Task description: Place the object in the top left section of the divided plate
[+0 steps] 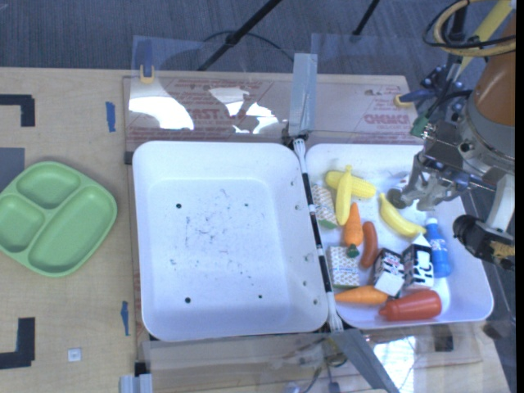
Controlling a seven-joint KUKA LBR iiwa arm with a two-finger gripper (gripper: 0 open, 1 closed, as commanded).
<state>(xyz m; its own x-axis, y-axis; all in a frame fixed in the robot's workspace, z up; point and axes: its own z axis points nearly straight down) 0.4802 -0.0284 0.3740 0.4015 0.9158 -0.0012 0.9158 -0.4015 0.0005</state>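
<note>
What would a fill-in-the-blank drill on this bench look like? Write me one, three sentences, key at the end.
1. The green divided plate lies on the wooden bench to the ____ of both white bins.
2. The toy food, such as the bananas and the carrot, is piled in the ____ bin.
3. The end effector hangs above the ____ bin, near a banana.

Missing words: left; right; right

A green plate (56,217) sits on the desk (74,318). The hand (419,193) hangs over toy food in the right bin (475,289).
</note>
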